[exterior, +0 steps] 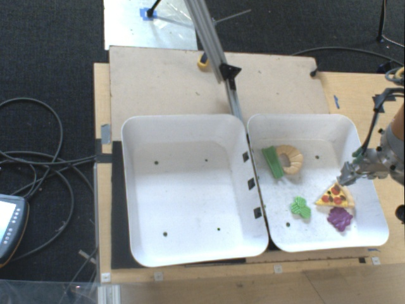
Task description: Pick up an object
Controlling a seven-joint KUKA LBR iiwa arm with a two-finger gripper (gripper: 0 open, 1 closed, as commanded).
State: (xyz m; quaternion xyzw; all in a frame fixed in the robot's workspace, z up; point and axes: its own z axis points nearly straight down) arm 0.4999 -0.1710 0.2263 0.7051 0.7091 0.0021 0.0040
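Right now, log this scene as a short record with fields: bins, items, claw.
left bin: white, shallow, no items seen in it
right bin: white, holds all five items
items: green strip against tan ring; green leafy piece; pizza slice; purple piece
claw: over the right bin's right side, just above the pizza slice in the view
claw hold: nothing visibly between its tips
claw opening: too small to tell

In the right bin lie a tan ring (290, 159) touching a green bar (273, 163), a green leaf (300, 207), a pizza slice (335, 196) and a purple cluster (340, 218).
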